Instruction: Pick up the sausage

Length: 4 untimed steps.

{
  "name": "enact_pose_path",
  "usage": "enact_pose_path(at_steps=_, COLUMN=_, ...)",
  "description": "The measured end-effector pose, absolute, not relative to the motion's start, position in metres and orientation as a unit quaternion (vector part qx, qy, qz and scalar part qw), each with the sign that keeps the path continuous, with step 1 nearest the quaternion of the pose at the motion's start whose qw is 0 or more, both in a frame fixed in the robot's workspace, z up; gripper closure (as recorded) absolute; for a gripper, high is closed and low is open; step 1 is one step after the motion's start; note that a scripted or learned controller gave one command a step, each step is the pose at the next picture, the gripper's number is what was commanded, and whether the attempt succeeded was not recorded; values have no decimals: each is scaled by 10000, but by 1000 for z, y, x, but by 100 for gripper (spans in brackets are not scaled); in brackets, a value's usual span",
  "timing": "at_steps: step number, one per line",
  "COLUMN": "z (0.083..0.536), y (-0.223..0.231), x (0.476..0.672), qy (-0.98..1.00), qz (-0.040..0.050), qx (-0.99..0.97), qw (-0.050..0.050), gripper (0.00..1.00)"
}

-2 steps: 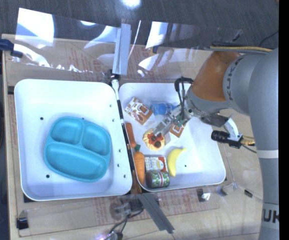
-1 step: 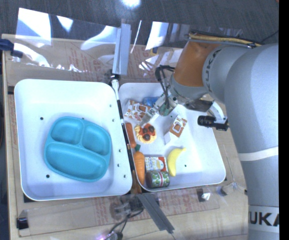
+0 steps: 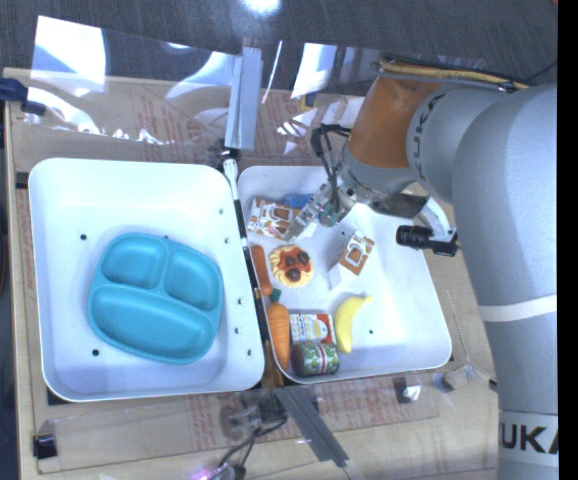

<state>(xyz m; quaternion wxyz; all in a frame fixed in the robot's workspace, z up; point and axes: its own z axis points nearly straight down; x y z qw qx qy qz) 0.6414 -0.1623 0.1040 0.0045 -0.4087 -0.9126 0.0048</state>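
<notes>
The sausage (image 3: 260, 270) is a thin reddish-brown stick lying along the left wall of the right bin (image 3: 424, 308), just above an orange carrot (image 3: 279, 334). My gripper (image 3: 327, 209) hangs low over the upper middle of that bin, to the upper right of the sausage and well apart from it. It sits between a printed snack packet (image 3: 273, 218) and a small brown-and-white packet (image 3: 357, 253). Nothing shows in its grasp.
Also in the right bin are a round yellow toy with red dots (image 3: 291, 266), a banana (image 3: 349, 320), a red carton (image 3: 312, 326) and a can (image 3: 315, 359). The left bin (image 3: 59, 198) holds a blue divided plate (image 3: 156, 295). The grey arm covers the right side.
</notes>
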Motion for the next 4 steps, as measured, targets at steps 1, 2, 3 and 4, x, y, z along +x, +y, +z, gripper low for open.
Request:
enact_pose_path(at_steps=1, z=93, y=-211, x=599, qy=-9514, qz=3, qx=-3080, qw=1, gripper=100)
enact_pose_path(at_steps=2, z=93, y=-210, x=607, qy=-9009, qz=0, qx=-4341, qw=-12, gripper=100)
enact_pose_path(at_steps=3, z=93, y=-211, x=607, qy=-9009, qz=0, qx=-4341, qw=-12, gripper=0)
enact_pose_path(at_steps=4, z=92, y=-146, x=575, qy=-9131, qz=3, qx=-4078, qw=3, gripper=0)
